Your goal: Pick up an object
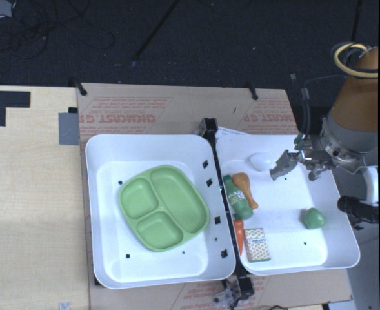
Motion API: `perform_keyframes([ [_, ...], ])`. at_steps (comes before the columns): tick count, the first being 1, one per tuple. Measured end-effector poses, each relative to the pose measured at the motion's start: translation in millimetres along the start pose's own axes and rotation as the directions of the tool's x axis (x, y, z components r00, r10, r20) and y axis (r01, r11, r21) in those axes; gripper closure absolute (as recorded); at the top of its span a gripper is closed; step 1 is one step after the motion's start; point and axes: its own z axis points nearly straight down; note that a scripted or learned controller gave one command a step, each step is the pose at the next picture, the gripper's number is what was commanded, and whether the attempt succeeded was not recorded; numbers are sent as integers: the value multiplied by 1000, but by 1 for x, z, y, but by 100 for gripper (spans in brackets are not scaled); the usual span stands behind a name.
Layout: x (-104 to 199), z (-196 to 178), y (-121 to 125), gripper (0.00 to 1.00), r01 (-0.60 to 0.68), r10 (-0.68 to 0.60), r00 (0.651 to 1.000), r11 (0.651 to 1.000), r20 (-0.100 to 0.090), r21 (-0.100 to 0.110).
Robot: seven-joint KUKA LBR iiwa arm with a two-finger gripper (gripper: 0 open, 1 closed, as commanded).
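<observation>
Nearest the camera, the right bin [331,254] holds a small patterned box [257,245] beside an orange stick-shaped item [239,236] against the divider. A little farther in lie a green bottle [236,197] and a tan drumstick-shaped toy [244,187], touching each other. A green rounded object [313,218] sits alone toward the right wall. A pale white item [262,161] lies near the far wall. The left bin [106,173] carries a green divided plate [162,206].

Risk assessment: no object is between the jaws, so the pick is not yet made. The bottle, drumstick, stick and box crowd the divider; a descent there may strike the wall or nudge a neighbour. The rounded object may roll from a closing grip.

Arm pose: the gripper [284,167] hangs above the far part of the right bin, close to the white item, wrist tilted leftward. The jaws appear apart and bare.
</observation>
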Motion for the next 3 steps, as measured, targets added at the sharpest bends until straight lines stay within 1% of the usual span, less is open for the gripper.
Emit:
perform_keyframes([
  [1,-3,64,-1,0,-1,1,1000,1000,-2,8],
  [2,-5,120,-12,0,-1,1,1000,1000,-2,8],
  [3,-7,173,-13,0,-4,4,1000,1000,4,2],
])
